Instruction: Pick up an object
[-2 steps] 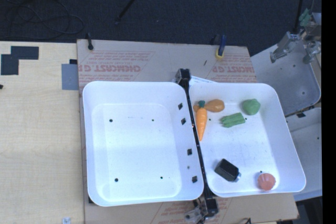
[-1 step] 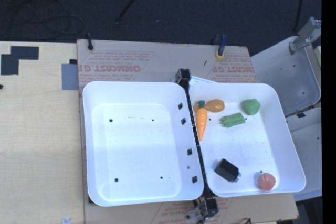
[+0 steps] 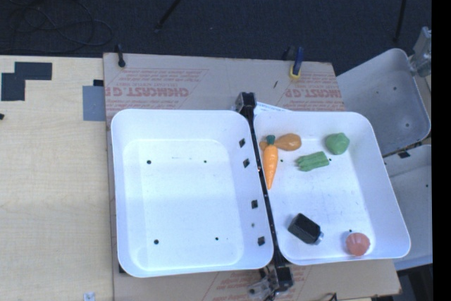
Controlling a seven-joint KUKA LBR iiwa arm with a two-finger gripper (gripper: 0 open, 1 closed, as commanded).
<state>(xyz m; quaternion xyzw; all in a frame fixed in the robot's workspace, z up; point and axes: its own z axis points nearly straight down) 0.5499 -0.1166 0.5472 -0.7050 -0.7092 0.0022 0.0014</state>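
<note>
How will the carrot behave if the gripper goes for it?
The carrot looks like a smooth plastic toy, so probably stiff, light and somewhat slippery. Its tapered, round body may roll or pivot if nudged. It lies against the bin wall, touching the orange piece, leaving little finger room.

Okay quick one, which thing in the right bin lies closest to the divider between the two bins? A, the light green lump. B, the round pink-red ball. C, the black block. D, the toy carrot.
D: the toy carrot lies right along the divider at the left edge of the right bin, while the black block, pink-red ball and light green lump sit farther right.
</note>
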